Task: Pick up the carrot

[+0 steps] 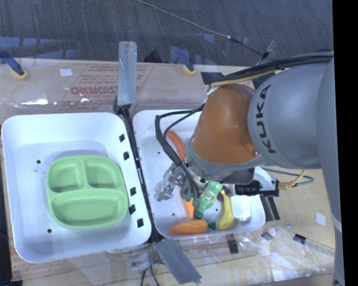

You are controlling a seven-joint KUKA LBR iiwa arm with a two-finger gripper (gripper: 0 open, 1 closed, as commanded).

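Observation:
An orange carrot [188, 227] lies along the near wall of the right bin [145, 164]. My gripper [168, 186] hangs low over the middle left of that bin, up and to the left of the carrot and apart from it. Nothing shows in the gripper. A second long orange item [177, 144] lies at the back of the bin, partly hidden under the arm's orange band [226, 128].
A green bottle [206, 197], a yellow banana [227, 212] and a white item [242, 210] crowd the right bin just right of the carrot. The left bin [20, 176] holds a green divided plate [86, 191]. The arm's grey body covers the right bin's far right side.

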